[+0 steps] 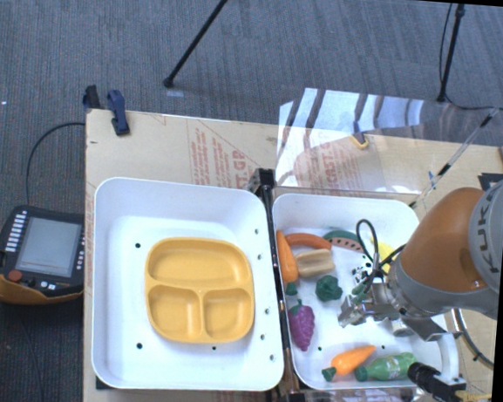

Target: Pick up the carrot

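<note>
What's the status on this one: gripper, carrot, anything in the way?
Two-finger gripper above right bin, nothing held. Small orange carrot near front wall, untouched. Green bottle lies right beside it.

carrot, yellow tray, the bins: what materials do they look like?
Carrot: likely molded plastic toy, smooth solid orange, green tip.
Yellow tray: probably rigid plastic, matte, molded into three compartments with rounded edges.
Bins: white, look like thin formed plastic, slightly glossy, rounded corners. Could be coated metal; can't tell.
</note>
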Tool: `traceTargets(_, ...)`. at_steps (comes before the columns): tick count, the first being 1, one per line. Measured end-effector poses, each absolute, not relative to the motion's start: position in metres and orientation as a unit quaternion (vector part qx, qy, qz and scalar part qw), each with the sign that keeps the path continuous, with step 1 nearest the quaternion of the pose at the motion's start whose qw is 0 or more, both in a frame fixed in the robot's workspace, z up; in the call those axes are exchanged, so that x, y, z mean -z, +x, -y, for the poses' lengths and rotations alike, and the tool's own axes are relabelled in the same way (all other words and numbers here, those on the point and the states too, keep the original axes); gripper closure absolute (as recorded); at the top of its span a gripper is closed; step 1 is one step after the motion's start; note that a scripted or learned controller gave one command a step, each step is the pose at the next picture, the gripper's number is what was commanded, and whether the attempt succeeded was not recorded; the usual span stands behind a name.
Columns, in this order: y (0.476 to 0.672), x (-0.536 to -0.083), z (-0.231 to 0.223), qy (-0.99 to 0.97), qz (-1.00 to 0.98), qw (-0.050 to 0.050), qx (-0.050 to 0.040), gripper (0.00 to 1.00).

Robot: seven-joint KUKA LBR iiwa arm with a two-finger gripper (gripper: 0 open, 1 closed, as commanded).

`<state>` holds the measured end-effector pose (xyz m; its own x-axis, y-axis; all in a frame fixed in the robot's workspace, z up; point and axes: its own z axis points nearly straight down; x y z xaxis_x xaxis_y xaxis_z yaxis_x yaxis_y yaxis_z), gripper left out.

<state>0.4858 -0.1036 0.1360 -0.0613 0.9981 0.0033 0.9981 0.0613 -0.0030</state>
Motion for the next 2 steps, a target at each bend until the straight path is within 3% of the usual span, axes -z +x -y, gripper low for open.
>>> traceTargets(1, 0.485, -0.135, 0.104, -0.685, 0.728, 0.003, -0.0008, 0.0)
traceTargets(2, 0.474, -0.085, 0.141, -0.543, 0.84, 0.003, -0.0006, 0.0)
